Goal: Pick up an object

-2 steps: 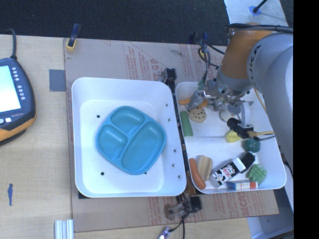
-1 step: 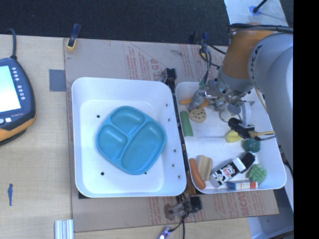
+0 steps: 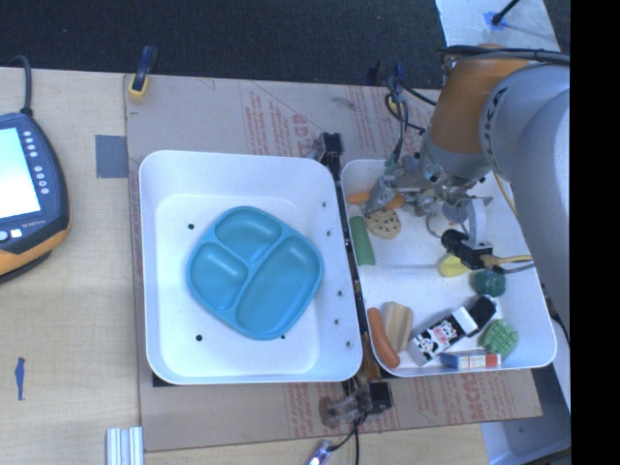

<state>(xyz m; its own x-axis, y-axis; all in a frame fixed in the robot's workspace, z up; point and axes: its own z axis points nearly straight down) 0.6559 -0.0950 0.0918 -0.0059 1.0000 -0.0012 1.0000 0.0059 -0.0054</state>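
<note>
My gripper [image 3: 399, 194] hangs low over the far left corner of the right bin [image 3: 539, 310], just above a brown cookie [image 3: 384, 223] and next to a small orange piece [image 3: 359, 199]. A green stick [image 3: 361, 240] lies along the bin's left wall below them. Nothing can be seen held in the gripper. Further toys lie in the same bin: a yellow lemon-like piece [image 3: 451, 266], a dark green lump [image 3: 489, 283], a cow-patterned box [image 3: 441, 335], a sausage [image 3: 381, 338] beside a bread piece [image 3: 397, 319], a light green piece [image 3: 500, 337] and a small tube [image 3: 471, 360].
The left bin [image 3: 165, 187] holds a blue divided plate [image 3: 255, 271]. A teach pendant [image 3: 24, 197] lies on the bench at far left. The grey arm with its orange band [image 3: 475, 95] covers the right bin's far right side.
</note>
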